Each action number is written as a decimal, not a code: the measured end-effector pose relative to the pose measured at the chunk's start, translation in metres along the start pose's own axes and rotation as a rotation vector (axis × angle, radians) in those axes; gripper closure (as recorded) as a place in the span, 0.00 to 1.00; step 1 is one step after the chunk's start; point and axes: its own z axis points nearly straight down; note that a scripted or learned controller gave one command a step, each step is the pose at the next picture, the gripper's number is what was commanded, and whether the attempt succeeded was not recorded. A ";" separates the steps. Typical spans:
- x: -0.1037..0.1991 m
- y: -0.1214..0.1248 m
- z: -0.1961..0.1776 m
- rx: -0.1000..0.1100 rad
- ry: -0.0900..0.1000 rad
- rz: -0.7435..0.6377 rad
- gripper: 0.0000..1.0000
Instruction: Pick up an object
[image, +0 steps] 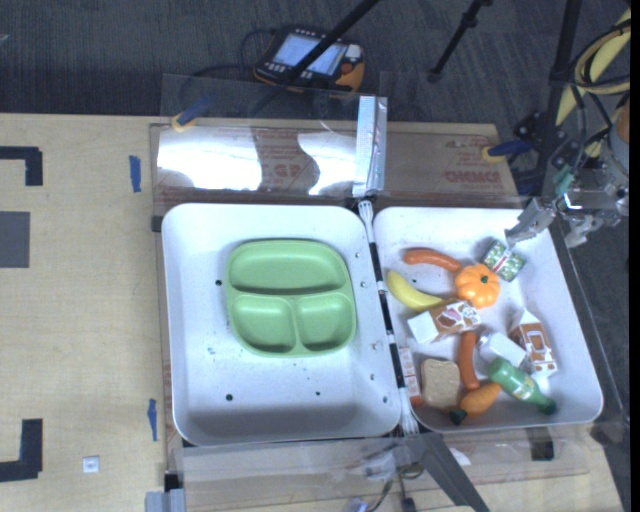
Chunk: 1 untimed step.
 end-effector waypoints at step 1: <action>0.002 0.019 0.195 -0.004 -0.001 0.115 0.00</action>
